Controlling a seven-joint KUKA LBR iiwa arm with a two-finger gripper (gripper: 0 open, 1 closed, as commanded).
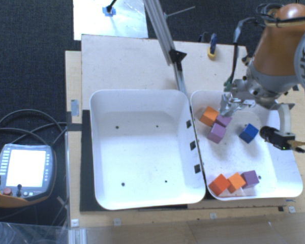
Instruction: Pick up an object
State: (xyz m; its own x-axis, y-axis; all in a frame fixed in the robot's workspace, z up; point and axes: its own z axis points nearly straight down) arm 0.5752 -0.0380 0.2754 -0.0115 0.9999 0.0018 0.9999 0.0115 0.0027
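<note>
Purple, and lying in the right bin [287, 184], a block [218, 132] sits just below the gripper [227, 109], with an orange block [209, 116] touching its upper left. A smaller purple piece [224, 120] lies right under the fingertips. Whether the gripper is open or closed, or gripping anything, I cannot tell. A blue block [248, 132] lies to the right of the purple block; 3 more blocks [235, 181] cluster well below it.

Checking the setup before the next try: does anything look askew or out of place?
Nothing spilled or damaged. All the blocks lie in the right bin: orange, two purple and blue near the gripper, three more at the front rim.
</note>
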